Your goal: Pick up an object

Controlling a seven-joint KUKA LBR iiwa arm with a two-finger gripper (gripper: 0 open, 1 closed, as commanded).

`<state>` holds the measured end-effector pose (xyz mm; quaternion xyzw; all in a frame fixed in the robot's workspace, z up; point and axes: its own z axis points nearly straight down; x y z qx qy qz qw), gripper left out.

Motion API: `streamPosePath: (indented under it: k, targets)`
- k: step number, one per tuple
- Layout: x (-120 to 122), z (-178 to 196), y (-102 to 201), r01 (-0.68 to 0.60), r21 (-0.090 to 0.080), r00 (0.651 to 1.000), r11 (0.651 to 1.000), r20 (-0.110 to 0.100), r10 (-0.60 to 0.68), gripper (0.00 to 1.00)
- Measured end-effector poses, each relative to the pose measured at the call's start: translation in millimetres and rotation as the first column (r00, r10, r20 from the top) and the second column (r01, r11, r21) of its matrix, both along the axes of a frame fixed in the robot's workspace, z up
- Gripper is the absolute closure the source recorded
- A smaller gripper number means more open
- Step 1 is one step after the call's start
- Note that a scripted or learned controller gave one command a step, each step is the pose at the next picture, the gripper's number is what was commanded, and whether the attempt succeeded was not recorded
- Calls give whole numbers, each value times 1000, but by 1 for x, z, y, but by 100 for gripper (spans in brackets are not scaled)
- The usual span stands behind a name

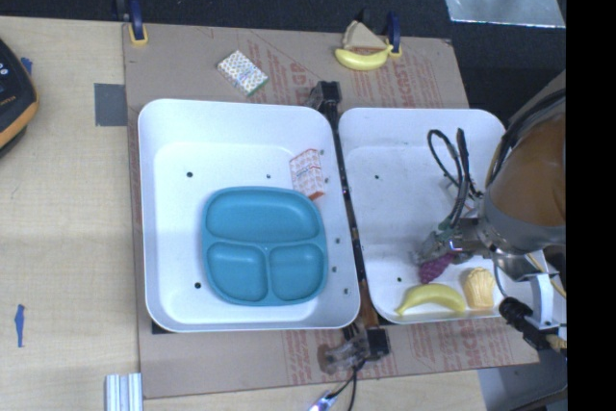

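In the right bin [385, 159] lie a yellow banana [431, 299], a small yellow corn-like piece [478, 288] and a purple object [433, 257]. My gripper [450, 241] hangs low over the purple object at the bin's right side, with the arm covering the bin's right edge. A black cable loop [448, 159] runs from the arm across the bin. In the left bin [164, 207] sit a blue divided plate [265, 244] and a small red-and-white packet [308, 173].
Outside the bins, on the cardboard at the back, lie a patterned packet [242, 71] and a second banana with a sandwich-like piece [363, 51]. Blue clamps hold the cardboard's far edge. A yellow-black device [12, 96] rests at the far left.
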<state>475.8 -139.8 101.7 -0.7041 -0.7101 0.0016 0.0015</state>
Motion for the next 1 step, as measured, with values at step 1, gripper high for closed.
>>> streamPosePath:
  k: [1]
  targets:
    - [61, 90, 56, 4, 1, 1000, 1000, 3, -4, 100]
